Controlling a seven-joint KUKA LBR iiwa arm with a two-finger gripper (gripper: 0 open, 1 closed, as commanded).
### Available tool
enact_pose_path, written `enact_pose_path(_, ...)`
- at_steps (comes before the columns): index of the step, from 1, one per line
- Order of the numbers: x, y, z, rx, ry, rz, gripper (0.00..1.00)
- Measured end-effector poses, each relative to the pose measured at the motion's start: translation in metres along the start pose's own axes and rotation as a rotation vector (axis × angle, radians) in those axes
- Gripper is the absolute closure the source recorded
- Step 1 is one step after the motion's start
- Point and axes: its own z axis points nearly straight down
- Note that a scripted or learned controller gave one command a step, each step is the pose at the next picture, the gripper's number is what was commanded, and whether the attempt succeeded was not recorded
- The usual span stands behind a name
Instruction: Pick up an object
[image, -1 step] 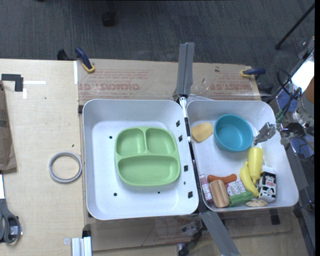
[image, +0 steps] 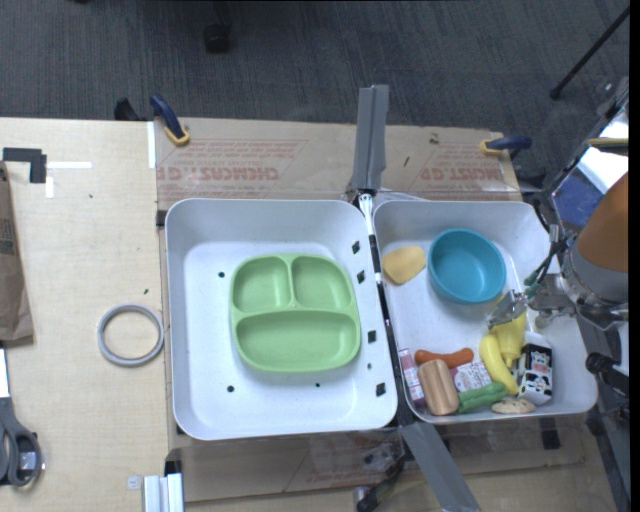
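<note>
Banana (image: 499, 357) is judged the likely target, lying just below the gripper (image: 516, 303) among the toys crowding the right bin (image: 440, 215); whether the jaws are apart cannot be told. The approach step appears in hand; a descent and a closing are called for next.

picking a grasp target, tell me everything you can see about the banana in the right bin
The banana is yellow, curved and looks like smooth plastic toy food. It lies flat near the right bin's front right corner, running from the gripper down toward the green item. A black-and-white carton sits against its right side, a printed packet at its left.
</note>
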Motion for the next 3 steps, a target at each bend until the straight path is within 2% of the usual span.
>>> enact_pose_path(1,-0.002,-0.001,-0.008,0.001,-0.004,0.004,1.0)
enact_pose_path(2,0.0,0.0,-0.008,0.001,-0.002,0.002,0.0)
enact_pose_path(3,0.0,-0.011,0.009,-0.002,0.005,0.017,0.0)
